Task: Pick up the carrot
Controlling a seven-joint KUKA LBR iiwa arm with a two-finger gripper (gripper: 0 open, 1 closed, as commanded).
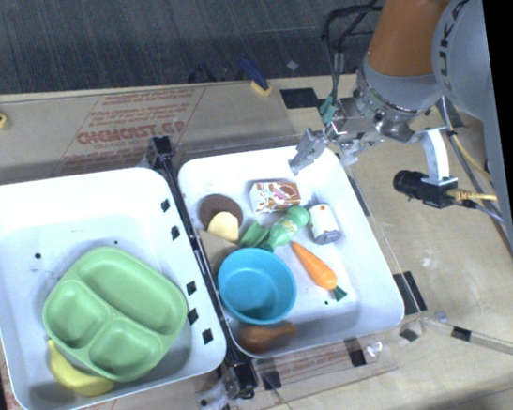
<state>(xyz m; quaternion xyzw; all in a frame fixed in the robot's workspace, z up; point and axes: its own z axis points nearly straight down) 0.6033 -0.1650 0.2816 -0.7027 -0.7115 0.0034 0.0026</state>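
Your small orange carrot with a green tip (317,267) lies in the right-hand white bin (375,268), just right of the blue plastic bowl (256,285) and below the little silver can (323,223). The gripper (309,153) hangs above that bin's far right corner, well apart from the carrot; you cannot tell how wide it stands, and nothing shows in its grasp.

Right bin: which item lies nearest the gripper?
The small printed carton at the bin's far edge, just below-left of the gripper. The can, the green vegetable and the carrot all lie further down the right bin.
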